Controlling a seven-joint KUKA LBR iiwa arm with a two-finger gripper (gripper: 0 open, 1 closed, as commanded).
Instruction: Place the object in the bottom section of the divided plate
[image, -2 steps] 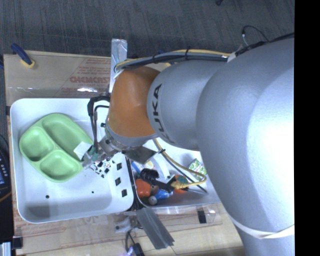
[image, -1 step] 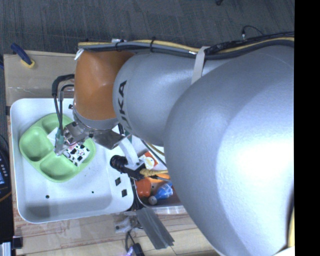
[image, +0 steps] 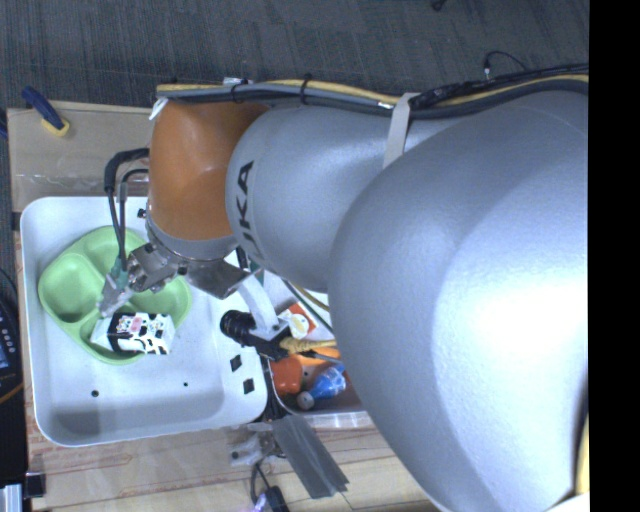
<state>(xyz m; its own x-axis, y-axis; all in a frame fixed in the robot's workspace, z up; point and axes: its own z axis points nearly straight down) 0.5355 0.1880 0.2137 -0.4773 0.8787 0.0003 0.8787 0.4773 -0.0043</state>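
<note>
Even, diffuse overhead light falls across the bench, casting a soft shadow in the near corner of the left white bin. The looming grey arm carries a broad, gentle sheen. Grainy, slightly soft throughout; the small objects in the right-hand bin are perhaps too blurred to identify.

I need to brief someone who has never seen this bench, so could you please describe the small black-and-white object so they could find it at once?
Start at the left white bin, which holds a green divided plate. In the plate's bottom section, just below the gripper, lies the black-and-white object. Its cow-like black patches on white set it apart from the plain green plate and the orange and blue items in the right bin.
</note>
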